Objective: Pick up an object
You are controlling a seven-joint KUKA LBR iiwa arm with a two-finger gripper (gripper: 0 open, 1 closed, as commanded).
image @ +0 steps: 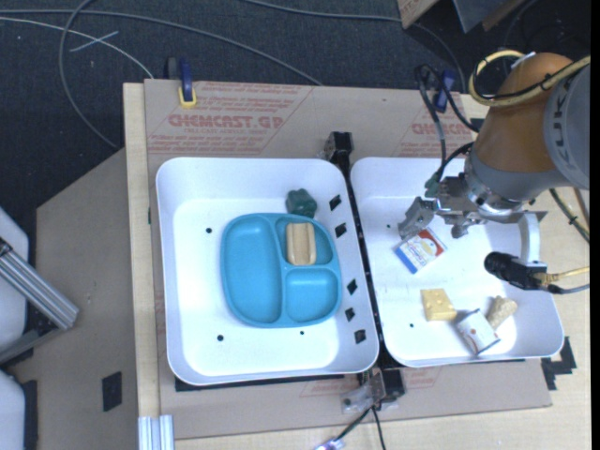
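Bright, even overhead light, white bins [178, 251] nearly glaring, soft shadows, slightly soft focus throughout.

The arm [530, 129] was cut off at the frame's right edge; it covered the right bin's [394, 336] upper right corner.

The grey arm [525, 129] enters from three o'clock, wrist bent down; its hand [439, 221] spreads both fingers open toward eight o'clock
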